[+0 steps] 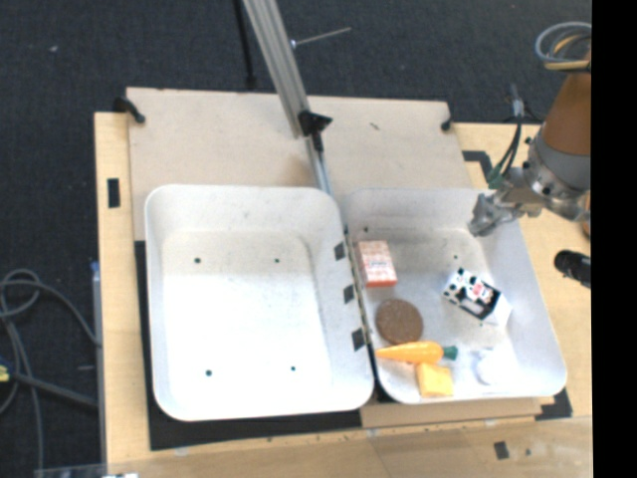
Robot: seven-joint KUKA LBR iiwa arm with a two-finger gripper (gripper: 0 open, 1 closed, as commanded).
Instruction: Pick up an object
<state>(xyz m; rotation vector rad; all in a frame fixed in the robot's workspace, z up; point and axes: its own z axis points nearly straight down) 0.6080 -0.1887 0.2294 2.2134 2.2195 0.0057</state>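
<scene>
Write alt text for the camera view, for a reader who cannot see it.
A grey robot arm's gripper hovers at the upper right rim of the right white bin, which holds a small pink box, brown disc, toy carrot, yellow block and black-and-white box.

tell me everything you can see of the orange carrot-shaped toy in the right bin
The orange carrot-shaped toy looks like smooth plastic, with a small green tip at its right end. It lies flat, roughly crosswise, near the front of the right white bin. It sits just below the brown round disc and above the yellow wedge-shaped block, close to or touching both.
</scene>
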